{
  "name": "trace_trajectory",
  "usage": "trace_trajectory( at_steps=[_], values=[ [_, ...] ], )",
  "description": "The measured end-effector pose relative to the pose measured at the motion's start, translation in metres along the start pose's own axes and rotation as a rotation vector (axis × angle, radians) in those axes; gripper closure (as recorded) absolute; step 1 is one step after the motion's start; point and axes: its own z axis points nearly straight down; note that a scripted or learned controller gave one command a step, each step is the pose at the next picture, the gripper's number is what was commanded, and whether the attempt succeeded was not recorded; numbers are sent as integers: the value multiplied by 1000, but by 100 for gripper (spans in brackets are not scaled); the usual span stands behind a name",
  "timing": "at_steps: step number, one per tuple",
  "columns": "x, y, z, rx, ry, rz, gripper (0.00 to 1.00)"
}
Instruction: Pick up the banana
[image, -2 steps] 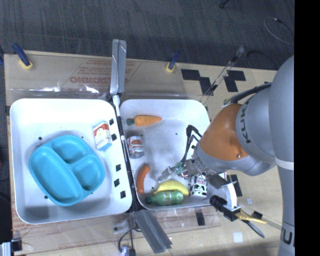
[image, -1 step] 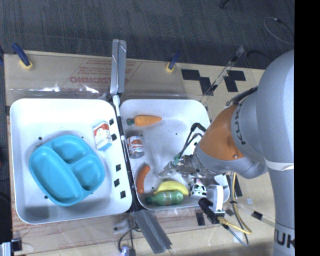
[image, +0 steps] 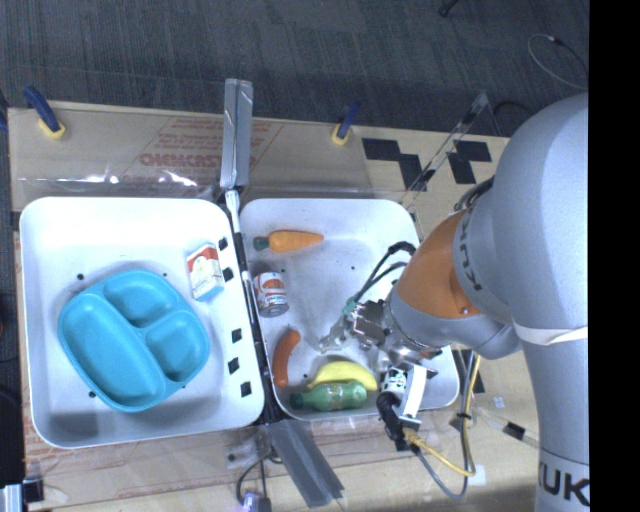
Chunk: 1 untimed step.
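Observation:
The yellow banana (image: 345, 375) lies near the front edge of the right bin (image: 340, 215), resting against a green bottle (image: 328, 397) just in front of it. My gripper (image: 345, 335) hangs low over the bin, directly behind and just above the banana, with the wrist and orange band to its right. The metal parts of the hand crowd together above the fruit. Nothing is visibly held.
In the right bin there are also a carrot (image: 295, 240) at the back, a small can (image: 271, 293) by the left wall and a brown sausage (image: 285, 356) left of the banana. The left bin (image: 60, 225) holds a blue divided plate (image: 133, 336) and a small carton (image: 205, 271).

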Motion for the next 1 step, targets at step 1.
trace_trajectory(
  at_steps=[1],
  values=[
    [-10, 16, 0, 1, 2, -118, 0]
  ],
)
